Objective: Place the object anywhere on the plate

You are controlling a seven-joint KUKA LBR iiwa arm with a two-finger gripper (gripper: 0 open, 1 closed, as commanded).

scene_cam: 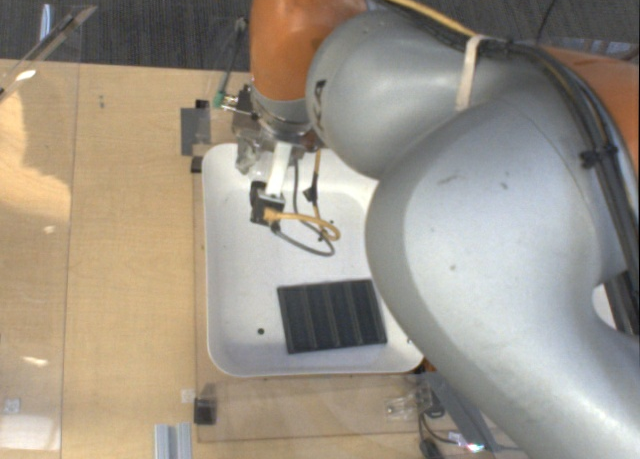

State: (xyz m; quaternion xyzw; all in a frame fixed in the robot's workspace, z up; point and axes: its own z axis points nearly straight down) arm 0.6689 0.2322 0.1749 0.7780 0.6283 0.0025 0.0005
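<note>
A black ribbed rectangular plate (331, 315) lies flat in the near part of the white bin (232, 342). A tiny dark speck (261, 330) sits on the bin floor just left of the plate. My gripper (258, 159) hangs over the far left corner of the same bin, well beyond the plate, below the orange band of the wrist. I see no object between it and the bin floor. The grey arm hides the right part of the bin and everything further right.
A pale wooden bench (100, 247) stretches to the left of the bin. A dark metal bracket (194, 130) stands at the bin's far left corner. A small black block (204, 410) sits near its front left corner.
</note>
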